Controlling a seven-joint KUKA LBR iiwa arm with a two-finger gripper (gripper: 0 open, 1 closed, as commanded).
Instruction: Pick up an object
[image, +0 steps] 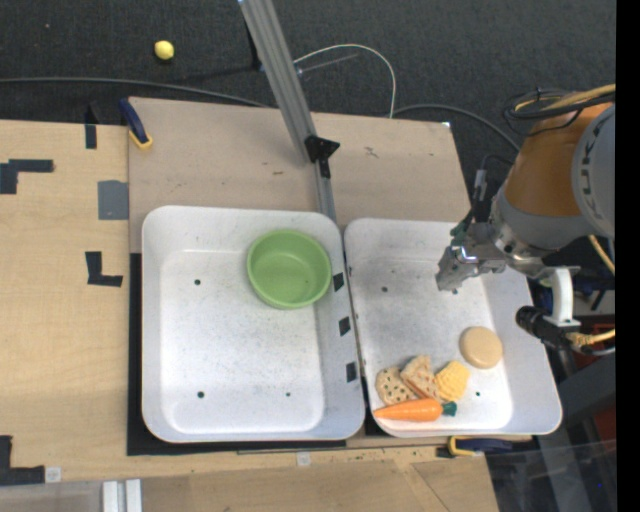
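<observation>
We see the grey two-finger gripper (455, 272) hanging over the upper part of the right-hand shallow white plastic bin (400, 250), reached in from the right on the grey arm with its orange band (555, 150). From this slanted view we cannot tell whether it is spread or pressed together, and we see nothing between its tips, so we judge it is carrying nothing.

The candidates for picking sit well apart from it, bunched in the near corner of that same bin. There is a round tan bun-like piece (482, 347), a yellow ridged piece that may be toy corn (453, 380), two brown lattice-patterned waffle-like pieces (406, 381), and an orange plastic carrot with a green tip (412, 410) lying along the near wall. We judge they have settled there because the bin wall stops them.

That crowding is the obstacle. The waffle pieces, the corn and the carrot touch or nearly touch one another and hug the rim, leaving little room to close around one. The bun stands a little clear and looks the easiest target.

In the left-hand shallow white bin (180, 330) a green plastic bowl (289, 268) sits upright near the dividing edge. A slanted grey metal pole (285, 80) crosses above the bench, clear of the gripper.
</observation>
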